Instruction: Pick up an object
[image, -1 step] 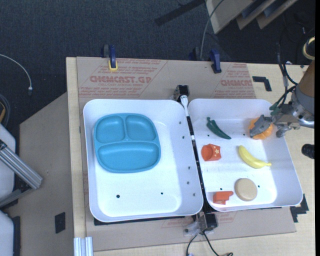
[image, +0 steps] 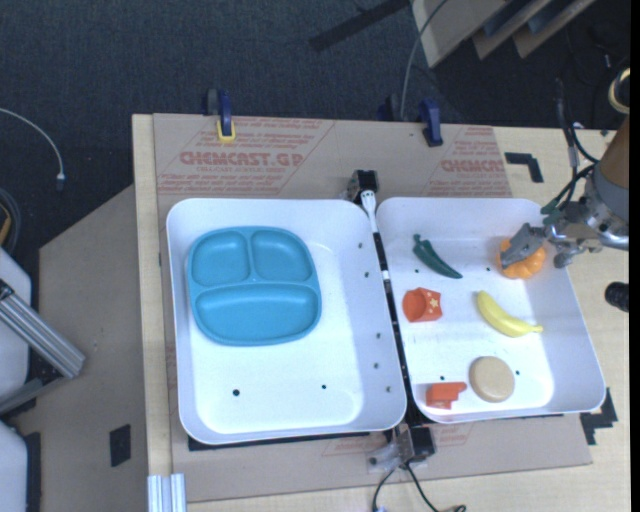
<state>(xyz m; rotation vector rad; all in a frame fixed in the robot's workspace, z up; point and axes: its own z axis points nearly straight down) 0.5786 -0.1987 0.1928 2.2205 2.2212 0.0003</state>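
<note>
The right bin (image: 570, 330) holds several toy foods: a green chilli (image: 435, 256), a red pepper piece (image: 423, 304), a yellow banana (image: 506, 316), a round beige biscuit (image: 492, 379) and a small orange-red piece (image: 446, 393). An orange fruit (image: 525, 260) sits near the bin's far right side. My gripper (image: 538, 244) reaches in from the right and is right at this orange fruit, touching or overlapping its upper right. The grey wrist (image: 600, 215) hides how the gripper meets the fruit.
The left bin (image: 340, 340) holds a blue divided plate (image: 255, 285) in its far left half. Both bins lie on a cardboard sheet (image: 300, 145) held by blue clamps. Cables hang near the arm at the right.
</note>
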